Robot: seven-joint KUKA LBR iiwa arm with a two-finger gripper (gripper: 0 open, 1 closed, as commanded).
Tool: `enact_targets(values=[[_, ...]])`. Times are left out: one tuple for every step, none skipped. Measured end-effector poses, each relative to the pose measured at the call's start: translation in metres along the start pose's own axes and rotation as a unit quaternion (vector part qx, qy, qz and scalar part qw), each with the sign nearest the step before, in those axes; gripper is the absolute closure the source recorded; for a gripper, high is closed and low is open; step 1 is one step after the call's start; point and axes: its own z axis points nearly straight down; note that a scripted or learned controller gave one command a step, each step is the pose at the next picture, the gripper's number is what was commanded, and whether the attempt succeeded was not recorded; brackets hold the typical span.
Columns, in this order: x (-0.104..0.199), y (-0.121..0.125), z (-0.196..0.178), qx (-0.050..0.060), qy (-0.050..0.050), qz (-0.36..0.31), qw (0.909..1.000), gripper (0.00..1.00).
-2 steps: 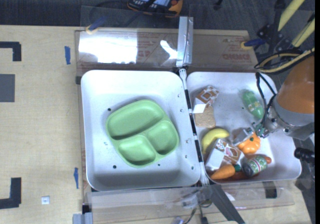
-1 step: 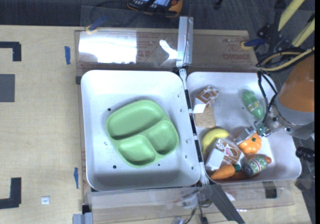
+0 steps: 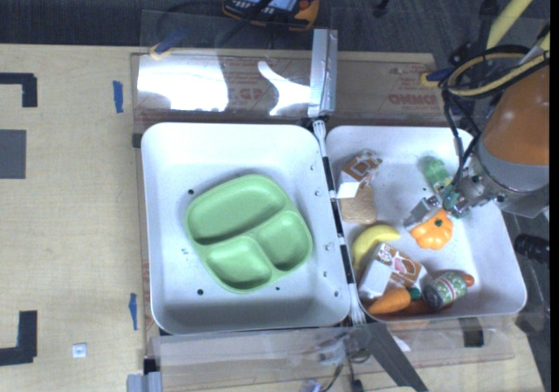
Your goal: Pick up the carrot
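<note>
The carrot [image 3: 390, 300] is small and orange with a green top. It lies at the front edge of the right bin [image 3: 498, 281], below a small printed box [image 3: 397, 268] and left of a dark bottle [image 3: 448, 288]. My gripper [image 3: 442, 203] hangs over the middle right of that bin, just above an orange pepper-like toy [image 3: 434, 231]. It is well behind the carrot and to its right. Nothing can be seen held in it.
The right bin also holds a yellow banana [image 3: 370, 242], a tan bread slice [image 3: 357, 204], a small carton [image 3: 362, 163] and a green item [image 3: 434, 170]. A green divided plate [image 3: 249, 231] lies in the left bin [image 3: 166, 163]. The arm's orange band [image 3: 524, 124] rises at the right.
</note>
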Motion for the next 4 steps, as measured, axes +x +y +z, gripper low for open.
enact_targets(values=[[0.0,0.001,-0.007,0.002,0.0,0.0,1.0,1.0],[0.082,0.05,-0.023,0.0,-0.001,-0.01,1.0,1.0],[0.082,0.051,-0.03,0.002,0.0,-0.01,0.9999,1.0],[0.167,0.012,-0.047,0.003,0.0,0.134,0.991,1.0]])
